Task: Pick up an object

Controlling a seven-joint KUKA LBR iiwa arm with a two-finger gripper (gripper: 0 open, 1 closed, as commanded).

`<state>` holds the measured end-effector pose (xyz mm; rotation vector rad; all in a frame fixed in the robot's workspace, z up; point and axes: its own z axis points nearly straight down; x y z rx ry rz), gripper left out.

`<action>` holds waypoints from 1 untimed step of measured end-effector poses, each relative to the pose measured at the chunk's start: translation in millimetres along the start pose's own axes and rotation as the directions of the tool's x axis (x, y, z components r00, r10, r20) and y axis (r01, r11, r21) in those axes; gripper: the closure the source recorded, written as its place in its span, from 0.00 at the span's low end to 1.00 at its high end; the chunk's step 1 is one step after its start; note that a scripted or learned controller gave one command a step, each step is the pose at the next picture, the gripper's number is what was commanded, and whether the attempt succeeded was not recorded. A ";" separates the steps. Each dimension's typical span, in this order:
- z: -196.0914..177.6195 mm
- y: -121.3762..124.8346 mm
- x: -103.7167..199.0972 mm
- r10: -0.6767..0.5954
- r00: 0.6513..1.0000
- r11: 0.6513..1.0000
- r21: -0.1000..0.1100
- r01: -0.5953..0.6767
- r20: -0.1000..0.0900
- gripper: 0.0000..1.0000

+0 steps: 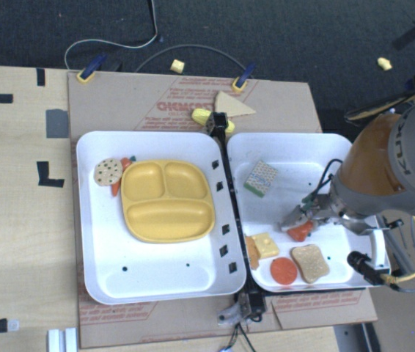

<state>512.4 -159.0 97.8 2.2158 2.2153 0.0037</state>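
You had a yellow plate point(168, 200) in the middle of the left bin point(94, 270), with a cookie point(107, 171) by that bin's top left corner. In the right bin point(295, 147) a green sponge point(261, 177) lay near the top edge. Along the bottom edge sat cheese point(265, 245), a red slice point(284, 270) and toast point(310, 262). Your gripper point(300, 222) hung low over a small red piece point(300, 232), touching or nearly touching it. I could not tell if it was gripping the piece.
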 end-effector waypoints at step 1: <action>-92.0 20.4 78.1 -0.010 1.000 1.000 0.000 0.010 -0.006 1.00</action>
